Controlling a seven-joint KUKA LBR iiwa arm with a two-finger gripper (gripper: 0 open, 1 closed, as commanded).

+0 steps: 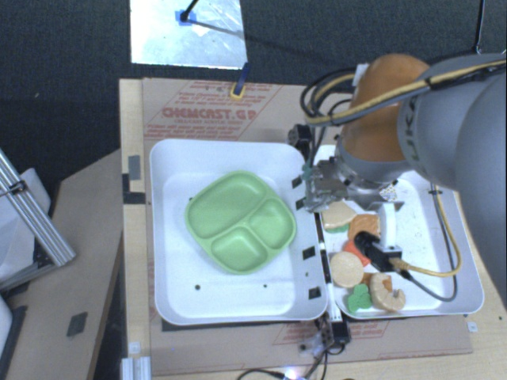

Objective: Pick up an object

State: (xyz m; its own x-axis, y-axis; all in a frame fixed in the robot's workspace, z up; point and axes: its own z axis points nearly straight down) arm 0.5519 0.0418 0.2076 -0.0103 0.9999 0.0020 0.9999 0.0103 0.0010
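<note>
My gripper (318, 190) hovered just right of the green plate (240, 222), clenched or released I could not tell; the beige slice (339, 215) lay right of that plate too, so I judged centring squarely over it mattered most

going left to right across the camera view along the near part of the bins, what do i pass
left bin's outer wall → green divided plate → round tan piece → tan ring-shaped piece → right bin's outer wall
</note>
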